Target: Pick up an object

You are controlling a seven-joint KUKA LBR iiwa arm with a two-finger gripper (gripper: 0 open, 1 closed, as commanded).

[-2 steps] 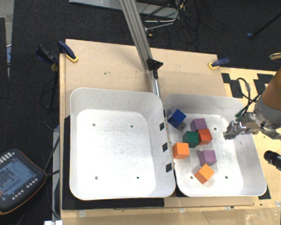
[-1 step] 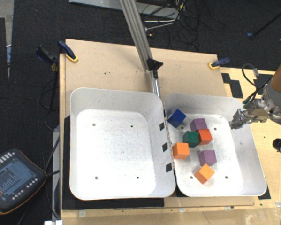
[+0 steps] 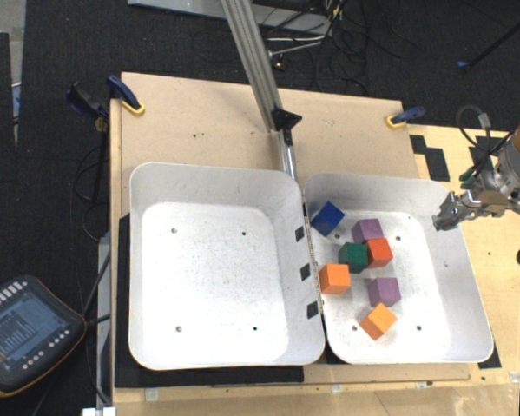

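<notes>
The hand (image 3: 449, 213) is seen above the upper right rim of the right bin (image 3: 452, 282), clear of the blocks; whether it is spread or pressed together cannot be told, and nothing is seen held in it. The things to be picked lie clustered in the left half of that bin: a blue cube (image 3: 327, 218) tilted near the upper left wall, a purple cube (image 3: 367, 230) touching a red-orange cube (image 3: 378, 252), a green cube (image 3: 355, 256) pressed against both, an orange cube (image 3: 334, 278) just below the green one, a second purple cube (image 3: 383, 291), and a second orange cube (image 3: 378, 321) lowest of all. The left bin (image 3: 213, 270) is set beside it on the desk (image 3: 204, 122). The approach is judged to be barely begun. A block standing apart should be preferred: the lowest orange cube or the blue one offers free faces, whereas the packed middle cubes would likely be pushed rather than gripped. The hand should be lined up square to two opposite faces, lowered straight, and kept off the bin wall.
</notes>
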